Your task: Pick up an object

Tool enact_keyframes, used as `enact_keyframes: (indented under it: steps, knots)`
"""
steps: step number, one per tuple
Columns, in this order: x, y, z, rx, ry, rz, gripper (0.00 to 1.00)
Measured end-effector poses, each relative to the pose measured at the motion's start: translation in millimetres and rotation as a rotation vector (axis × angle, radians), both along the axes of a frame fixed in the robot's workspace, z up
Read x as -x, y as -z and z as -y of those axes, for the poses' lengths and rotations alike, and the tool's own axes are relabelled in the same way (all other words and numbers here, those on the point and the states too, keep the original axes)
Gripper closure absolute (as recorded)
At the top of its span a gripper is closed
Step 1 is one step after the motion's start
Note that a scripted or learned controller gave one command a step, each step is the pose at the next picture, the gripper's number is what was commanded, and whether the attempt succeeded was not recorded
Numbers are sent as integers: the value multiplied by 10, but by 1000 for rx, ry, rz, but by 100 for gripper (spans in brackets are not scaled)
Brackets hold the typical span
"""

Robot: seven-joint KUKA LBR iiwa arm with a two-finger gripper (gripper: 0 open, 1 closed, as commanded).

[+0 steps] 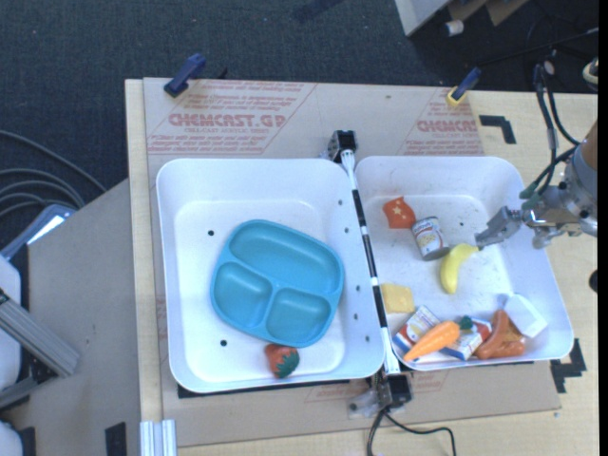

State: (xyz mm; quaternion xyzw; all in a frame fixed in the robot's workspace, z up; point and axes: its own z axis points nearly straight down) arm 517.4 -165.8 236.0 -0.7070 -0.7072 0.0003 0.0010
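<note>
Nearest the camera, a strawberry toy [281, 358] lay in the front of the left bin [180, 255], just past the edge of the blue divided plate [276, 281] that took up that bin's middle, so little else could be taken from that side. In the right bin [546, 283] the candidates for picking were crowded along the front wall: a toy carrot [434, 337] lying across a flat printed packet [418, 329], an orange-brown piece [502, 338] and a small white block [525, 313] beside them, with a yellow wedge [398, 298] close to the divider. Farther back lay a banana [455, 267], apart from the heap and so probably the easiest target, then a small tin can [429, 237] on its side and a red-orange piece [399, 213]. The hand [493, 230] reached in from the right over the bin's rear half, close to the banana and can but gripping nothing; whether it was spread or pressed together could not be told. Beyond, the cardboard-covered surface [285, 112] carried two clamps
</note>
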Motion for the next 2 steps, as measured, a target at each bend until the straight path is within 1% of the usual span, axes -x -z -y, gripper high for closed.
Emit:
enact_keyframes:
  steps: [1, 2]
  knots:
    - [117, 1517, -290, 1, 0, 1, 0]
    - [117, 1422, -289, 1, 2, 2, 100]
